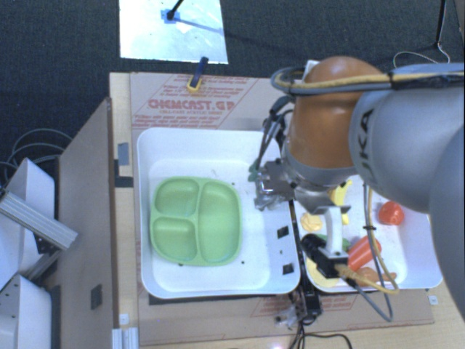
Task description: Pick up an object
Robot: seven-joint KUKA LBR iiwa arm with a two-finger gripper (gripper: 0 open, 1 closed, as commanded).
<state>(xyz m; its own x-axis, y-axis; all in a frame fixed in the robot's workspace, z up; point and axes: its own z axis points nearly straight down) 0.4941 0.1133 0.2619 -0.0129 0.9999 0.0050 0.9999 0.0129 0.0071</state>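
My gripper [263, 192] hangs over the right side of the left white bin [182, 145], just right of a green divided plate [196, 220] that lies flat in that bin. Nothing shows between it and the bin floor. The grey arm with its orange band [330, 115] covers much of the right bin [421, 267]. In that bin lie a red-orange round piece [391, 213], an orange carrot-like piece [362, 251] and small yellow pieces [338, 193] beside the wrist. The arm hides the rest of that bin.
A cardboard sheet [192, 104] lies under the bins at the back. A shiny square plate [171, 20] sits on the dark floor beyond the bench. Cables and grey parts lie off the bench to the left.
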